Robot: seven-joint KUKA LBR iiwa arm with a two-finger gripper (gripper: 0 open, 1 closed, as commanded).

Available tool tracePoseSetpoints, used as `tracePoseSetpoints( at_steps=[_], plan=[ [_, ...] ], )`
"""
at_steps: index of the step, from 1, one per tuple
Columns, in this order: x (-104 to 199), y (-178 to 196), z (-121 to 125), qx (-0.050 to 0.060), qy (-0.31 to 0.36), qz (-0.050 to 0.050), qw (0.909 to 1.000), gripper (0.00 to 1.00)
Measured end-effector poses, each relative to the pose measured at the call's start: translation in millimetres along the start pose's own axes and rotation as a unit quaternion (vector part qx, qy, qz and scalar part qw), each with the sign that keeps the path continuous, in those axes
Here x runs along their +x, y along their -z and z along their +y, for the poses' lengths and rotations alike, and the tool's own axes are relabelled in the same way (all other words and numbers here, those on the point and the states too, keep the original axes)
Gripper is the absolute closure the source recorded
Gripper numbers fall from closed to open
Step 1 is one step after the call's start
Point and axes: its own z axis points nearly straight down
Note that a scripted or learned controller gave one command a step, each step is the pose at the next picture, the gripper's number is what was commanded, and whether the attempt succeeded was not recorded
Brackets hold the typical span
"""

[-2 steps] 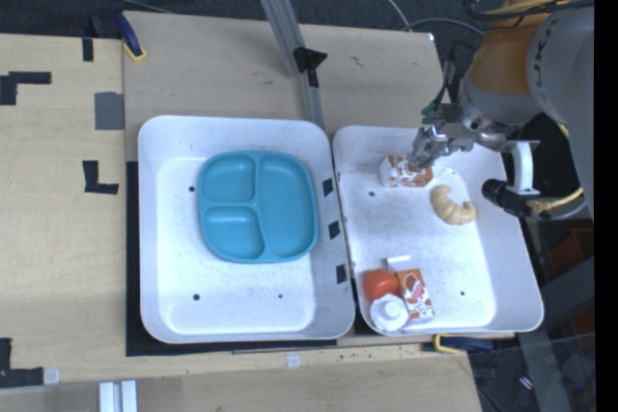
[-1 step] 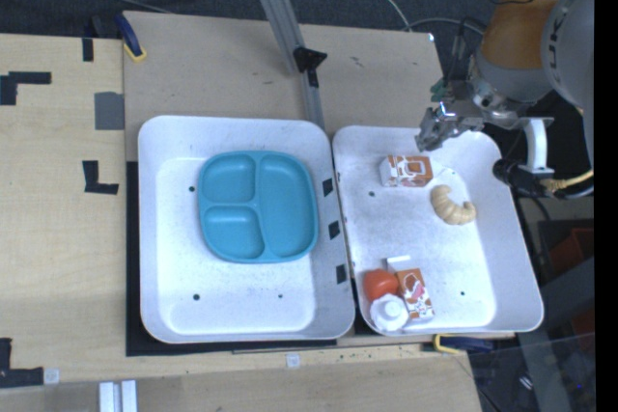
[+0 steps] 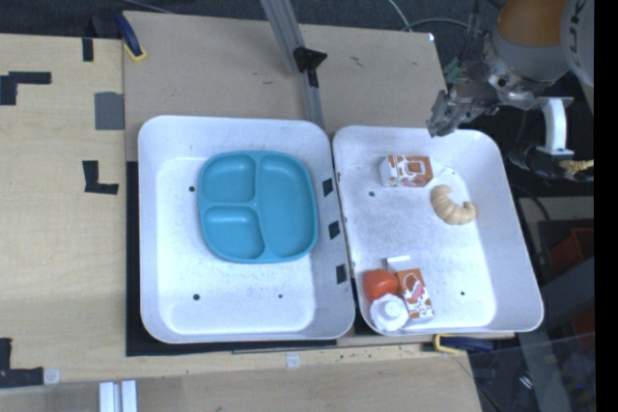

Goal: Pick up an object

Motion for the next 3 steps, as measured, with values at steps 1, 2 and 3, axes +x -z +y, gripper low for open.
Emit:
tracePoseSetpoints(
  at_steps=[1, 2, 3],
  plan=[
    [54, 1, -20, 0.003, 0.002, 0.001, 1.0, 1.0],
    [103, -20, -41, 0.004, 0.002, 0.001, 1.0, 1.0],
    [154, -19, -56, 0.003, 0.002, 0.001, 1.0, 1.0]
  ],
)
